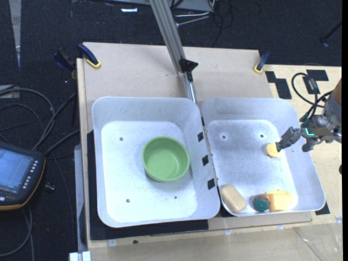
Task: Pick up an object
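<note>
My gripper (294, 146) hangs over the right edge of the right bin (244, 121), and its two dark fingers stand apart, so it is open. A small yellow piece (272, 150) lies on the bin floor just beside the left fingertip (281, 144), outside the gap between the fingers. Along the bin's front wall lie a tan oval object (233, 198), a small teal ball (261, 203) and a yellow block (281, 200). In the left bin (117, 118) a green bowl (166, 158) stands upright near the middle.
A slanted metal pole (169, 29) runs down from the top to the seam between the bins. Cables and black tape marks (307, 80) lie on the bench to the right. A handheld screen unit (16, 175) lies off the bench at the left.
</note>
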Available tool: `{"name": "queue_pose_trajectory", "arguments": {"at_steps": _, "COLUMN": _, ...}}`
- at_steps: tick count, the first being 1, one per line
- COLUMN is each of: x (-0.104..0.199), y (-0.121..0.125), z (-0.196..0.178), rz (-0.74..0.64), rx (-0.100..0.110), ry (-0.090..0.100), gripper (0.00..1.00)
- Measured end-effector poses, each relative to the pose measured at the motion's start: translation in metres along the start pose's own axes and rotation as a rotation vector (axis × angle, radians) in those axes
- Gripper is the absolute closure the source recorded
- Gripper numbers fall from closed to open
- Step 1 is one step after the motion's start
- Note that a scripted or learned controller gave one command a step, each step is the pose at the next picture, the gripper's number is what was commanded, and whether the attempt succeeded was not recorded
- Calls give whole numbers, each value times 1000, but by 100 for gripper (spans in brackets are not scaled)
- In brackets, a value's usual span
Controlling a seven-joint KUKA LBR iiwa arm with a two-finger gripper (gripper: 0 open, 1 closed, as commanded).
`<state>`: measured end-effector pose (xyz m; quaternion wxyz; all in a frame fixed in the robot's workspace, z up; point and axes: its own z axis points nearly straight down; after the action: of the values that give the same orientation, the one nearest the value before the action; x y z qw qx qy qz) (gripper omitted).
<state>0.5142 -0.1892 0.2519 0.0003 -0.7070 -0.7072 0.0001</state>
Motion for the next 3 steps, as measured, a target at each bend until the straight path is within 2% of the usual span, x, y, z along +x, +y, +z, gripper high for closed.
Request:
{"name": "queue_pose_trajectory", "arguments": {"at_steps": 1, "x": 0, "y": 0, "z": 0, "rz": 0, "rx": 0, "ry": 0, "gripper": 0}}
{"name": "queue_pose_trajectory", "arguments": {"at_steps": 2, "x": -3, "y": -2, "z": 42, "rz": 0, "rx": 2, "ry": 0, "gripper": 0}}
{"name": "queue_pose_trajectory", "arguments": {"at_steps": 3, "x": 3, "y": -4, "z": 104, "rz": 0, "rx": 5, "ry": 1, "gripper": 0}}
